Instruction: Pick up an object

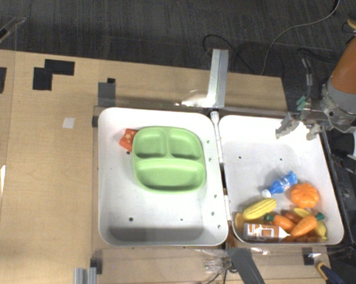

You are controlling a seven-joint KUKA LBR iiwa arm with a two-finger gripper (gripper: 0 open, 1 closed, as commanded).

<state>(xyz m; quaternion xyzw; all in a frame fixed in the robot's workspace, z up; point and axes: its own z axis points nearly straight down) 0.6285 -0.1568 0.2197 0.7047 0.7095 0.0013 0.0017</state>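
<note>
My gripper (pixel 297 130) hangs over the far right part of the right bin (pixel 254 153), its two fingers spread apart with nothing between them. In that bin's near right corner lies a pile of toy food: a blue bottle (pixel 281 184), an orange pumpkin (pixel 305 195), a yellow corn cob (pixel 260 209), carrots (pixel 304 225) and a brown packet (pixel 262 232). The pile sits well nearer the camera than the gripper.
The left bin (pixel 110 218) holds a green sectioned plate (pixel 167 158) with a small red item (pixel 127 140) tucked by its far left edge. A metal post (pixel 218 78) stands behind the seam between the bins. Cables run behind the right bin.
</note>
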